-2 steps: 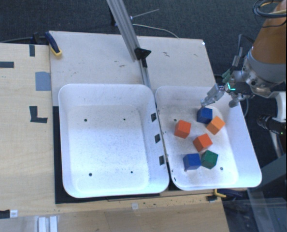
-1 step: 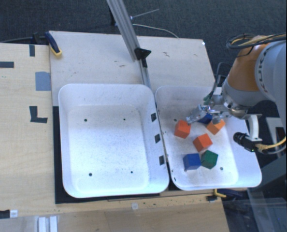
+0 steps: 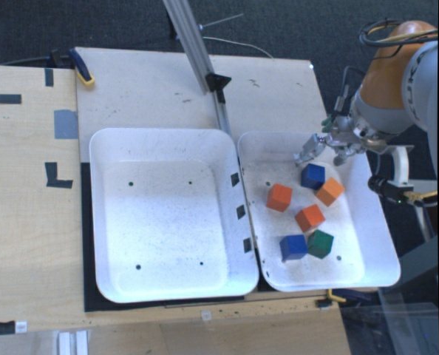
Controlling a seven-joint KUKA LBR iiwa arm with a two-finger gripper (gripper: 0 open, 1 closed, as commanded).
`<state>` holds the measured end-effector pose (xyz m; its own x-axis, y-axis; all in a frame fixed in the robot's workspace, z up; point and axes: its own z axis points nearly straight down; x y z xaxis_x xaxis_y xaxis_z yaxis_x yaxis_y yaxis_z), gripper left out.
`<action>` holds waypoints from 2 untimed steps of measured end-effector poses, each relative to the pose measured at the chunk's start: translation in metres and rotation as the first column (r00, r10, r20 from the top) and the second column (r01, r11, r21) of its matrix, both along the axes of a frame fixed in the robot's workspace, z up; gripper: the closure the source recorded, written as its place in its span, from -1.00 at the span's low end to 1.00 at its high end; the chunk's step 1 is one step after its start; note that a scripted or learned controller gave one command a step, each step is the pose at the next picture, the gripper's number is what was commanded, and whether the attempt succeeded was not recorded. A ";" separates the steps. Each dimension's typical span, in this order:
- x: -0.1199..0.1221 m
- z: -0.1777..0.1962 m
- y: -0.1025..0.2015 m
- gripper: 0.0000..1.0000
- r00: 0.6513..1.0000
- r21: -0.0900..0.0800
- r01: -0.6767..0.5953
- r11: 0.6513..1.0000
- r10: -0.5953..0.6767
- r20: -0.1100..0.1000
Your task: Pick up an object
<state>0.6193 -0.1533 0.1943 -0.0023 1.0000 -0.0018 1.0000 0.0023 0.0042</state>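
Observation:
The right bin [image 3: 367, 265] holds several small cubes. A blue cube [image 3: 313, 175] lies at the back, touching an orange cube [image 3: 329, 191]. A red-orange cube [image 3: 279, 197] sits alone to the left, and another orange cube [image 3: 309, 217] is in the middle. A second blue cube [image 3: 293, 246] and a green cube [image 3: 320, 243] lie side by side at the front. My gripper [image 3: 324, 154] hangs open over the bin's back part, just above and behind the first blue cube, with nothing between its fingers.
The left bin [image 3: 101, 198] stands beside the right one. A slanted metal pole [image 3: 194, 39] runs down to the bins' shared back corner. A yellow-handled clamp [image 3: 81, 66] lies at the bench's far left corner.

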 end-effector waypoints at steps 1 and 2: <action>0.015 -0.077 -0.005 -1.00 1.000 -0.005 0.001 1.000 -0.001 0.014; -0.002 -0.086 0.035 -1.00 1.000 -0.005 0.001 1.000 -0.001 0.021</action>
<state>0.6172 -0.1183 0.1087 -0.0015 1.0000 -0.0069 0.9997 0.0017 0.0254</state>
